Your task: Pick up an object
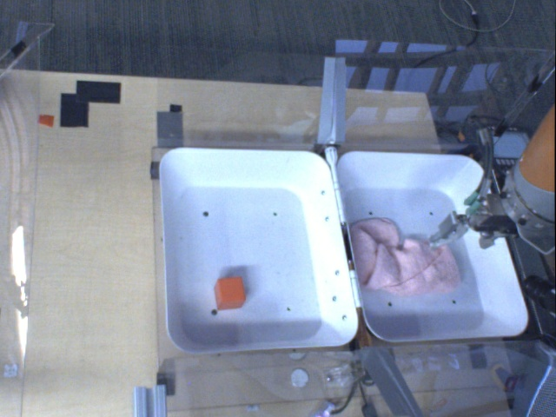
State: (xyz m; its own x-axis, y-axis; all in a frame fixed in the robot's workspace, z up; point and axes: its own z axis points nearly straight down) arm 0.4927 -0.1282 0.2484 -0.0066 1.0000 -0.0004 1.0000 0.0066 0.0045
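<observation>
A crumpled pink cloth (401, 262) lies in the right white bin (495, 320), against its left wall. An orange cube (230, 293) sits in the left white bin (261, 168), near its front left corner. My gripper (452, 230) reaches in from the right, over the right bin, with its tip at the cloth's upper right edge. Whether it touches the cloth is unclear. The grey arm with its orange band (540, 159) stands at the right edge.
The bins meet at a shared rim (341, 241) in the middle. A metal post (331, 102) rises behind that seam. Black blocks (87, 101) and a small orange tag (46, 121) lie on the wooden bench at the far left.
</observation>
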